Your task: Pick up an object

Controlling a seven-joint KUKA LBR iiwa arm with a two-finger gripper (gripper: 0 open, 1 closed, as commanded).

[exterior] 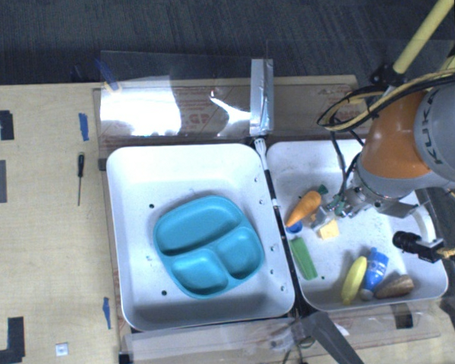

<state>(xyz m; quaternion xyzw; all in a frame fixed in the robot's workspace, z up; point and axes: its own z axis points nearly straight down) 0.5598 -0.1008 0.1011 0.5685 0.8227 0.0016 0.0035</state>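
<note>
In the right bin lie an orange carrot, a small yellow block, a green bar, a yellow banana-shaped piece, a blue can and a brown piece. My gripper hangs low in the upper middle of this bin, just right of the carrot and above the yellow block. Its tip is small and partly hidden by the wrist. I see nothing lifted off the bin floor.
The left bin holds a blue divided plate. The arm's orange band and cables hang over the right bin's far right corner. A black part sticks out over the right side.
</note>
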